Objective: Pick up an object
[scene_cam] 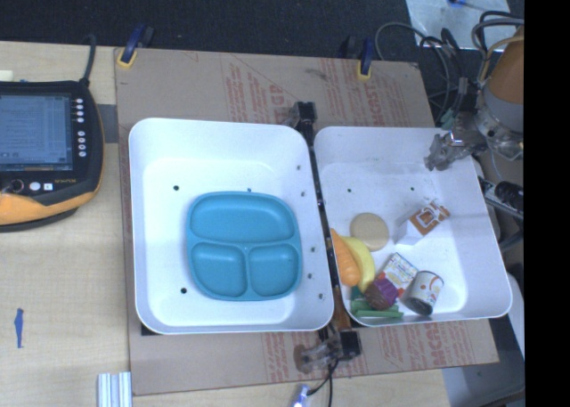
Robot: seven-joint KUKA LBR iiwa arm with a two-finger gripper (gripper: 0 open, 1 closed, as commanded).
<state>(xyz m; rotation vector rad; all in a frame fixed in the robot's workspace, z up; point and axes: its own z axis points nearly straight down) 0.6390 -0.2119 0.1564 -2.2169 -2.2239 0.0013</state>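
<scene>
Over the right bin: we see the gripper [443,152] hanging near the far right corner of the right bin [463,218]; we cannot tell how it is set, and nothing shows in its hold.
Right bin: we count a round tan disc [369,229], a small brown packet [429,218], a banana [360,256], an orange piece [343,258], a small can [424,292] and a purple box [392,282], clustered toward the near left corner.
Left bin: we find a blue divided plate [243,245] lying flat in the left bin [160,183].
Desk: a tablet [40,138] rests at the left edge.
</scene>
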